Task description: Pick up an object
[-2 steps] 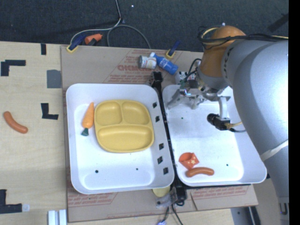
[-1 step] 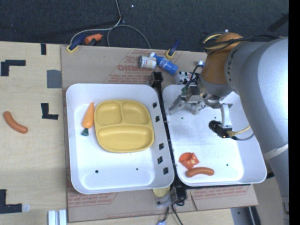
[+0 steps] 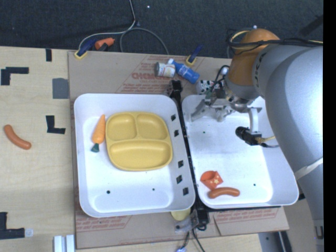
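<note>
A red toy pepper piece (image 3: 212, 179) and an orange-brown toy sausage (image 3: 224, 192) lie near the front edge of the right bin (image 3: 247, 161). In the left bin (image 3: 89, 182) a yellow divided plate (image 3: 139, 140) has a toy carrot (image 3: 98, 129) along its left side. My gripper (image 3: 206, 108) hangs over the far left corner of the right bin, well away from the pepper and the sausage. I see nothing held in it.
A blue-and-white bottle (image 3: 177, 70) lies on the cardboard behind the bins. Another toy sausage (image 3: 17, 137) rests on the bench at far left. Orange (image 3: 105, 43) and blue (image 3: 194, 54) clamps grip the board's far edge. The arm's grey body covers the right bin's right side.
</note>
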`<state>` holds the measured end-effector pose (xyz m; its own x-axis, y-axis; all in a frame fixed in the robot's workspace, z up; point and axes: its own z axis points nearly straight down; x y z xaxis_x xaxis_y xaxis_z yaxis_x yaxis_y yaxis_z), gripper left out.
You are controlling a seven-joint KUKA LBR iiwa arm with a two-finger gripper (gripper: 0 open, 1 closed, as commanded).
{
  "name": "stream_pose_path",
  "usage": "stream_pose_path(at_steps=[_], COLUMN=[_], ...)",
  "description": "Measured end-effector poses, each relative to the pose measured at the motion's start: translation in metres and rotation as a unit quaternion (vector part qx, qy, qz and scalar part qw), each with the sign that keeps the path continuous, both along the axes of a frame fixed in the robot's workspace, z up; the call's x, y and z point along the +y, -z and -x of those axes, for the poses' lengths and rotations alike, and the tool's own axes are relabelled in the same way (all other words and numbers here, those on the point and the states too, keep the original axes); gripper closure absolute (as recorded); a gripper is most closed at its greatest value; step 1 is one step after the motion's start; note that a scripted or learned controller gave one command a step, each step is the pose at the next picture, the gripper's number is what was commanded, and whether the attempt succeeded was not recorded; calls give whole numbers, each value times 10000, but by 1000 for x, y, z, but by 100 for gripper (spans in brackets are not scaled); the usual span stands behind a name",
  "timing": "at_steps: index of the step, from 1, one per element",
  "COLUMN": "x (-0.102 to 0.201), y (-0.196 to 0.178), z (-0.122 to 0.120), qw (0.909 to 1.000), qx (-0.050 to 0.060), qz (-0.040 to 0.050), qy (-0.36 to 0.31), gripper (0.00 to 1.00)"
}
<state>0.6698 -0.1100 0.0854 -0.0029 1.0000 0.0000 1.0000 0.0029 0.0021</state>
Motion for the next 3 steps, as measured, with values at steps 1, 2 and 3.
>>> stream_pose_path(at_steps=[1,2,3], x=[0,0,13], y=[-11,-10,0], z=[0,0,22], qw=[10000,10000,10000], qx=[-4,-3,-10], qz=[11,16,19], qy=[-8,-7,11], gripper=[100,0,0])
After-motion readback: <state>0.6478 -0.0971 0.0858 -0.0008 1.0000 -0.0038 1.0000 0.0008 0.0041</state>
